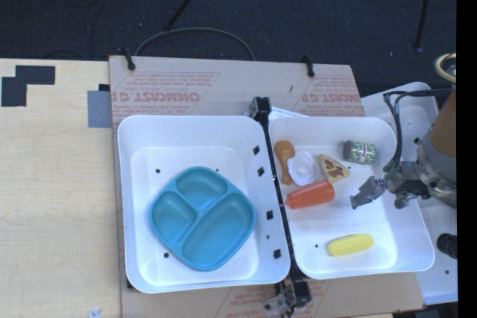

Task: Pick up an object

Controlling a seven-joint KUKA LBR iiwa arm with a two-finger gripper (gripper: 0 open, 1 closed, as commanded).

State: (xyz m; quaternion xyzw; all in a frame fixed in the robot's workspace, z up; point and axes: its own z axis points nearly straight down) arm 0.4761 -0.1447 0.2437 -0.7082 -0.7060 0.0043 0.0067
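Note:
My gripper (375, 192) hangs low over the right side of the right bin (414, 253), reaching in from the right. It hovers above bare bin floor and nothing shows in its grasp. Left of it lies an orange-red carrot-shaped toy (310, 194). A yellow corn-like piece (350, 244) lies in front of it. Behind it stands a small green can (360, 152). A toy pizza slice (334, 167), a white cup (302, 168) and an orange-brown spoon-shaped piece (285, 157) sit at the bin's back left.
The left bin (141, 138) holds a blue divided plate (202, 217). A black divider with clips (273, 190) runs between the bins. Cables (399, 123) loop beside the arm at the right. Cardboard (223, 89) lies under both bins.

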